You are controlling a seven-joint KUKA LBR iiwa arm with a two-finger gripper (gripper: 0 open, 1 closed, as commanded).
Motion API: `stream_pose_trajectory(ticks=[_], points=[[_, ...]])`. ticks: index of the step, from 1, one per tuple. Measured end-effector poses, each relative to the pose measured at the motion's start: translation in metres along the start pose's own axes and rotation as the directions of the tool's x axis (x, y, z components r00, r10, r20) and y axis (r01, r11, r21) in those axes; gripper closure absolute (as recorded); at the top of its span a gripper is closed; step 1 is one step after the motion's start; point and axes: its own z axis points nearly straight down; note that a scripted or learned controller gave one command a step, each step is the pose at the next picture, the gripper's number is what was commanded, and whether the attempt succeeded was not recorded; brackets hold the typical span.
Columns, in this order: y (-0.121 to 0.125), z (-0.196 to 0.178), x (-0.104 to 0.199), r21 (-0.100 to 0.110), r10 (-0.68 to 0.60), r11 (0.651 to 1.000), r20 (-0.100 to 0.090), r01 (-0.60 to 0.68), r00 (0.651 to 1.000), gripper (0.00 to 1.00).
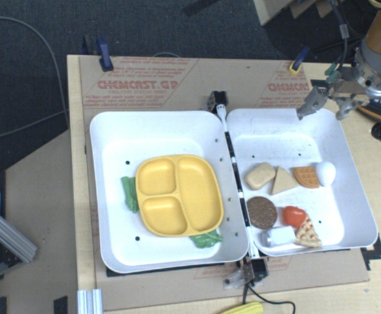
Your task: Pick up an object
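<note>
My gripper [324, 109] hangs over the far right corner of the right bin [353, 195], open, with nothing between its fingers. In that bin lie several toy foods: a tan bread piece [260, 175], a pale wedge [283, 182], an orange cracker [304, 176], a white egg [325, 173], a brown patty [262, 212], a red tomato [295, 215], a pizza slice [308, 235] and a white block [281, 236]. All of them sit nearer the camera than the gripper, apart from it.
The left bin [108, 149] holds a yellow divided plate [179, 195], with green leaf pieces [130, 193] poking out at its left and lower edge. Clamps [103, 53] stand on the cardboard bench's far edge. A black hinge strip [231, 162] runs between the bins.
</note>
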Motion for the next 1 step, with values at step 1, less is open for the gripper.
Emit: stream_pose_trajectory(ticks=[1], points=[[-0.0284,0.0970,-0.0376,0.000,0.000,1.000,0.001,0.000,1.000,0.00]])
